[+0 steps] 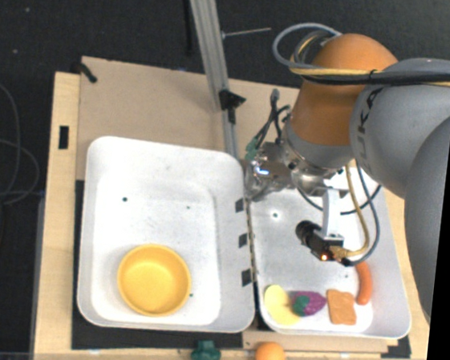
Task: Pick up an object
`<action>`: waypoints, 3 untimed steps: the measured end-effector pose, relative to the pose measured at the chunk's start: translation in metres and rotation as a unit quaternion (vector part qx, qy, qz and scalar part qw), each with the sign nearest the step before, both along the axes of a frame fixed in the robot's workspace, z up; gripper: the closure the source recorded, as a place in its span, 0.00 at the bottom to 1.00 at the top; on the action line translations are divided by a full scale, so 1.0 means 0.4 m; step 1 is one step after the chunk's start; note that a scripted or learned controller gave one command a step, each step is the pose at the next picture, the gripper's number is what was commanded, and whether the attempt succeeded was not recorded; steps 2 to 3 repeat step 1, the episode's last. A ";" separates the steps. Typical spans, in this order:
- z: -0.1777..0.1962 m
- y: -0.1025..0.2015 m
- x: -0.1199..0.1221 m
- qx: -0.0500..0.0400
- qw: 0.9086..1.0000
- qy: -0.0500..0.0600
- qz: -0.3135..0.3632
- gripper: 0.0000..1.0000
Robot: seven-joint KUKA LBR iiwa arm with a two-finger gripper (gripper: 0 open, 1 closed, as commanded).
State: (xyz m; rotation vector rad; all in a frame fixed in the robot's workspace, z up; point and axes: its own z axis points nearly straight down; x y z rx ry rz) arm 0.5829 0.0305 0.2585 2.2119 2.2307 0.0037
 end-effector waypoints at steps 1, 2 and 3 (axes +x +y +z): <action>-0.043 0.129 -0.004 -0.001 1.000 0.002 -0.001 1.00; -0.043 0.129 -0.004 -0.001 1.000 0.002 -0.001 1.00; -0.043 0.129 -0.004 -0.001 1.000 0.002 -0.001 1.00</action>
